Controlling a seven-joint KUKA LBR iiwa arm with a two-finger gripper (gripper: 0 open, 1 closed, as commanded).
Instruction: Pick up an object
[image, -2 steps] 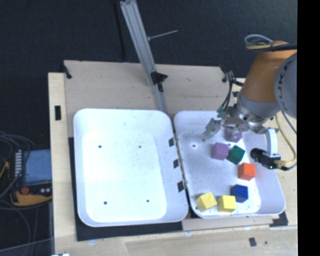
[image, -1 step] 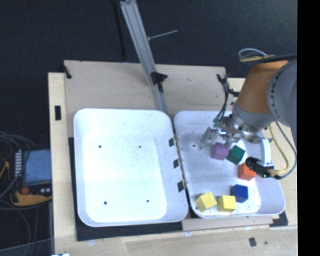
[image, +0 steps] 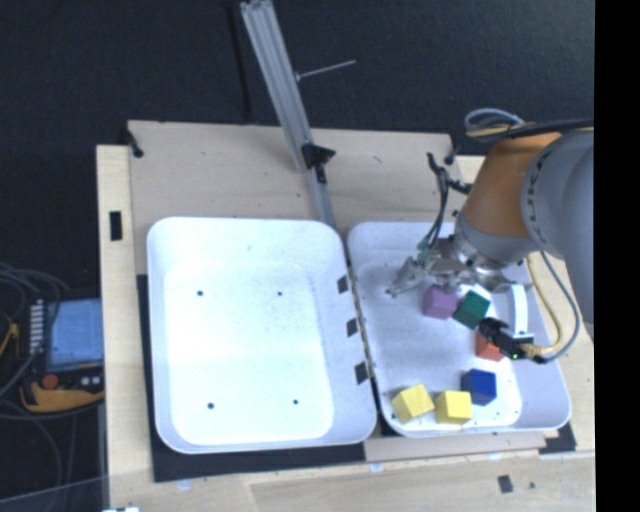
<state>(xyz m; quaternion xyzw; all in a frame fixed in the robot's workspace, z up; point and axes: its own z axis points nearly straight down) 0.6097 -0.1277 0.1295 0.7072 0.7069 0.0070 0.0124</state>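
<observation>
The arm (image: 520, 195), grey with an orange band, is reaching in over the right-hand bin (image: 385, 255), which serves here as the landmark for all positions. The gripper (image: 420, 272) is hanging low over the bin's upper-middle area, its metal tips pointing toward the bin's left wall; at this distance they are blurring into one pale shape, and whether they are parted or closed cannot be told from where one stands. Nothing is showing between them. A purple block (image: 438, 301) is lying on the bin floor just beside the gripper, on the side nearer the bin's front edge, and a green block (image: 471, 307) is sitting next to it toward the bin's right wall, possibly touching it. A red block (image: 488, 348) is lying further toward the front, partly covered by a black cable fitting. A blue block (image: 480, 385) is resting near the front right corner, and two yellow blocks (image: 412, 403) (image: 453, 406) are sitting side by side against the front rim. The left-hand bin (image: 250, 330) is lying alongside the landmark bin's left wall.
</observation>
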